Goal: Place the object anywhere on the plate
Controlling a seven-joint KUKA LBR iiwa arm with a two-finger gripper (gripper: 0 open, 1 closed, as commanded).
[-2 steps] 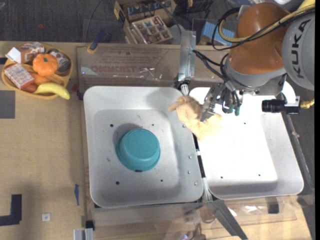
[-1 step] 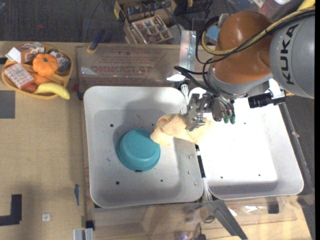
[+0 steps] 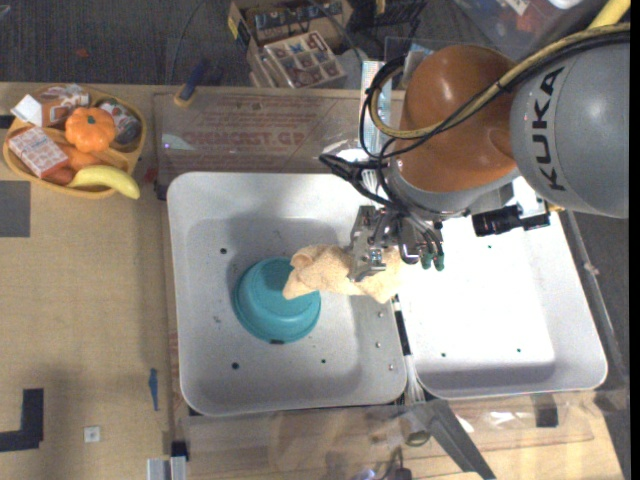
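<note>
The gripper (image 3: 372, 258) hangs over the right part of the left bin (image 3: 200, 218), close to the wall that this bin shares with the right bin (image 3: 510, 348), and a tan, soft-looking object (image 3: 325, 271), perhaps a plush toy or a piece of bread, sits right at its fingers. The fingers seem to be closed on the right end of this object, but the view from above does not show them clearly, so I take it as held only with some doubt. The left end of the object already reaches over the rim of the teal plate (image 3: 272, 308), which lies near the middle of the left bin and looks more like a shallow bowl turned up. To do this step well, I think the arm should carry the object a little more toward the left edge of the bin, until its middle is above the plate's middle, then lower it and only then let go, because a soft thing dropped on the rim may roll off. The bin floor is white and smooth. On the counter, at its far left corner, stands a basket of toy fruit (image 3: 75, 153), and behind the counter there are boxes (image 3: 290, 28) on a dark floor.
</note>
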